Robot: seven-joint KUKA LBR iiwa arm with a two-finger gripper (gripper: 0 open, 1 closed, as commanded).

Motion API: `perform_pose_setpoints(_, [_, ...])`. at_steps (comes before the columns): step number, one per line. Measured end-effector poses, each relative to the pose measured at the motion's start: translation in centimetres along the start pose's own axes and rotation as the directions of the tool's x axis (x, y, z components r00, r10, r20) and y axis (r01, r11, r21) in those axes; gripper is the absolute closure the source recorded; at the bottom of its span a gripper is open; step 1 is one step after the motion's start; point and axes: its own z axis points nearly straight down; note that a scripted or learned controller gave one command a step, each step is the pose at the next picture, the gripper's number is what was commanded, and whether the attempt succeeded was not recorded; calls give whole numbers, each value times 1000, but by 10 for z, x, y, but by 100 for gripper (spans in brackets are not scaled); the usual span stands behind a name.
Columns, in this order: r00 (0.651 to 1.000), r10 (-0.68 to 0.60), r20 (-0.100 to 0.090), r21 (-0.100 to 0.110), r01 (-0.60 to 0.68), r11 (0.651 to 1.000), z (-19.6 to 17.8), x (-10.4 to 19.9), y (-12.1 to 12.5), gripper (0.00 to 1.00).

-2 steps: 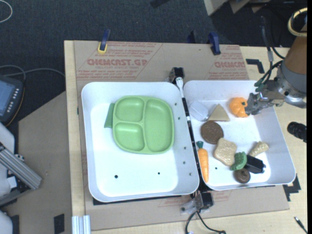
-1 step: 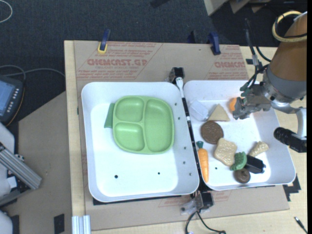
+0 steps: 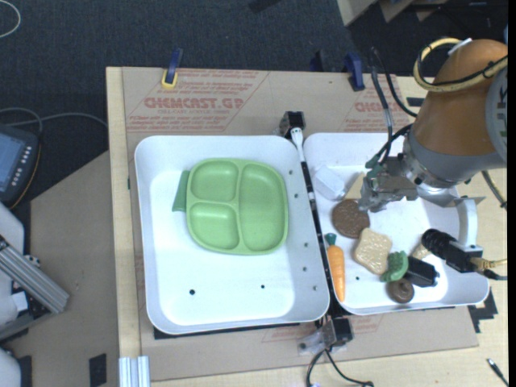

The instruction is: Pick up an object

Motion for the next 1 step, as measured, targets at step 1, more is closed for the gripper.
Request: perform_pose_setpoints(1, [1000, -2, 0, -1, 2, 1000, -1, 59, -21, 100])
